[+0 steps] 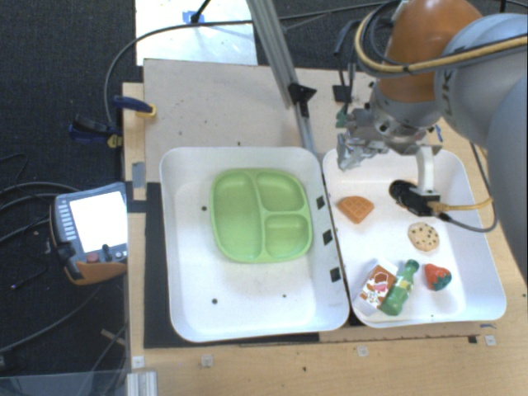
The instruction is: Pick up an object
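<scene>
Camera view, contents:

- Pincer (pixel 350 153): grey metal, on the grey arm with its orange band (pixel 425 27), hanging over the far left corner of the right-hand shallow white bin (pixel 487 246). Its tips point down at bare bin floor. Nothing sits between them; how far apart they stand cannot be told.
- Orange waffle-shaped toy wedge (pixel 356 209): just below the pincer, toward the near side, lying flat on the bin floor, apart from the tips.
- Black cylindrical fitting with a yellow cable (pixel 410 196): right of the pincer, beside a white upright post (pixel 426 172).
- Round tan cookie with dark chips (pixel 423 237): further right and nearer than the pincer.
- Red strawberry-like toy with a green end (pixel 437 277): well away, toward the near right corner.
- Green toy bottle (pixel 400 289): near side of the bin, lying against a small red-and-white printed carton (pixel 377 286).
- Light green three-compartment plastic tray (pixel 261 214): left of the pincer, in the left-hand white bin (pixel 190 304).
- Desk (pixel 206 97): pale board, behind both bins.
</scene>
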Tool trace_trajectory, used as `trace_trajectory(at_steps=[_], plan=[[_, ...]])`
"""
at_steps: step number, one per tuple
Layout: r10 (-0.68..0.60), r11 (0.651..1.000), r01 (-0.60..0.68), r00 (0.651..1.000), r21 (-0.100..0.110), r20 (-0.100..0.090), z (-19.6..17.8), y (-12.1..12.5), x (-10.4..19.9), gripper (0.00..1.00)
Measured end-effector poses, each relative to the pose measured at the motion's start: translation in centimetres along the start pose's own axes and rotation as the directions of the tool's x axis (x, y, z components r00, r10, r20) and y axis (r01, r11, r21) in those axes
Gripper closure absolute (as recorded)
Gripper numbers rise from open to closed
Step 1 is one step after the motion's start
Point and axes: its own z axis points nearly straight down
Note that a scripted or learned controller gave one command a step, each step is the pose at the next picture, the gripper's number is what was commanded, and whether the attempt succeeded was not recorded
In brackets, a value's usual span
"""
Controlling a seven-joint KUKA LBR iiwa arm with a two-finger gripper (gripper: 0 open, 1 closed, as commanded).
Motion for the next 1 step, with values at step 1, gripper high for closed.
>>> trace_trajectory(at_steps=[1], plan=[[0.000,1.000,0.000,1.000,0.000,0.000,1.62,-0.07,5.42,1.00]])
